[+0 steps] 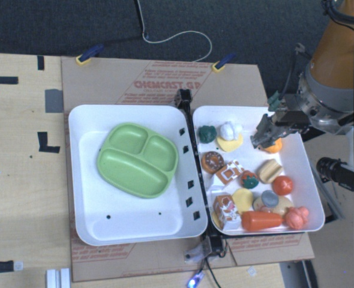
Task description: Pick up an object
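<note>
The right bin (309, 161) holds several toy foods: a green piece (207, 134), a white and yellow piece (229, 135), a donut (212, 161), a bread roll (269, 170), a red tomato (282, 185) and an orange-red carrot (262, 221). My gripper (266, 134) hangs low over the bin's upper right part. A small orange piece (275, 147) lies right below its tip, partly hidden by it. Whether the two touch is unclear.
The left bin (87, 209) carries a green divided plate (138, 159). A black divider (191, 161) runs between the two bins. A pink piece (297, 217), a yellow piece (243, 198) and a printed packet (224, 209) crowd the right bin's near end.
</note>
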You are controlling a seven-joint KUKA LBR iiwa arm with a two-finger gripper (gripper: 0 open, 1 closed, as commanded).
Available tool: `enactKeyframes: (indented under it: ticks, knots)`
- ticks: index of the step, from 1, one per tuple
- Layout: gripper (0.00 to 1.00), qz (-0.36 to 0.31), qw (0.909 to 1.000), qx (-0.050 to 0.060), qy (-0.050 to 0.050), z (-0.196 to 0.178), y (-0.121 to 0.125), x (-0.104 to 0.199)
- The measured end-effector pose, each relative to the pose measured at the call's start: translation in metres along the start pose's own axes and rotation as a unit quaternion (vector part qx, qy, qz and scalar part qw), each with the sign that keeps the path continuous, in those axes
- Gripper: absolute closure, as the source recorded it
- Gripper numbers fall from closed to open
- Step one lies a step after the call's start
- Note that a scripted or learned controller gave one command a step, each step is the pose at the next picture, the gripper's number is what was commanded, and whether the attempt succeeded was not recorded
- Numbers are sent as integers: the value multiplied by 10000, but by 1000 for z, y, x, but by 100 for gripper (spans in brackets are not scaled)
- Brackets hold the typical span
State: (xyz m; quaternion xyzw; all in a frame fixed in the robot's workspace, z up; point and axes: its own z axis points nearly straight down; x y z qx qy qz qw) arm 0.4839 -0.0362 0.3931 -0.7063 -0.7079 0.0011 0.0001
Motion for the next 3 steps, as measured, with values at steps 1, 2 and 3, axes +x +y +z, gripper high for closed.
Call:
enactKeyframes:
  ticks: [1,2,3]
  knots:
    - [100,-25,10000,9,11,18,0,62]
    - [100,-6,10000,8,5,29,0,89]
    - [100,-25,10000,-22,14,-18,0,139]
